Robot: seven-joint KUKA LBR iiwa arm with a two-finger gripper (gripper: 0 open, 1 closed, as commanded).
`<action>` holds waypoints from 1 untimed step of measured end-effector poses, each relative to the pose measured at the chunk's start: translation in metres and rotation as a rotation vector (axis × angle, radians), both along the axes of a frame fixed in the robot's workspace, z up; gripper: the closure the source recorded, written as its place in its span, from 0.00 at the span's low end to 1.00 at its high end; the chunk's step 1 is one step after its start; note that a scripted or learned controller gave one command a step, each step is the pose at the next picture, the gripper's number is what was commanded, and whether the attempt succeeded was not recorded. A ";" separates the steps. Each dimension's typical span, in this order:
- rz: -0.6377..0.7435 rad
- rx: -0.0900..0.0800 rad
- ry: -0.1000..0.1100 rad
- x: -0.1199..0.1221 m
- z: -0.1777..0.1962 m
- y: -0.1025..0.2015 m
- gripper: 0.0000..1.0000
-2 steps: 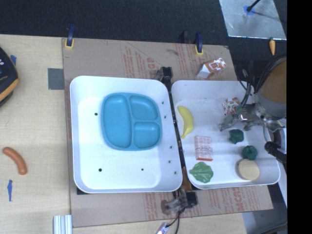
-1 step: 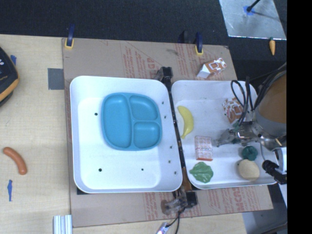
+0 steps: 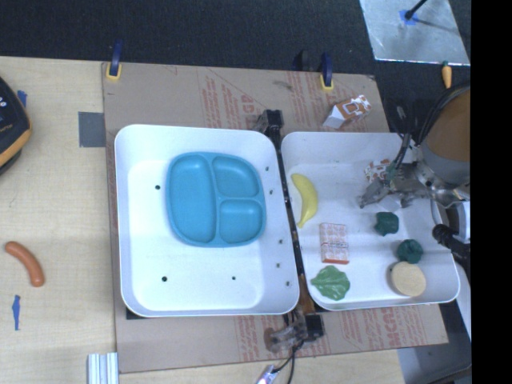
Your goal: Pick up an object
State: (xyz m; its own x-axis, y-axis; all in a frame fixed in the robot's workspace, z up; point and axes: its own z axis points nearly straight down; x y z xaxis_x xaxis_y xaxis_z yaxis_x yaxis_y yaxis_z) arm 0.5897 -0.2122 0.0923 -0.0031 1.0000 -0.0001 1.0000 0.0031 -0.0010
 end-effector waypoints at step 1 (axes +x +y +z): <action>0.001 0.000 0.003 -0.041 -0.001 0.014 0.00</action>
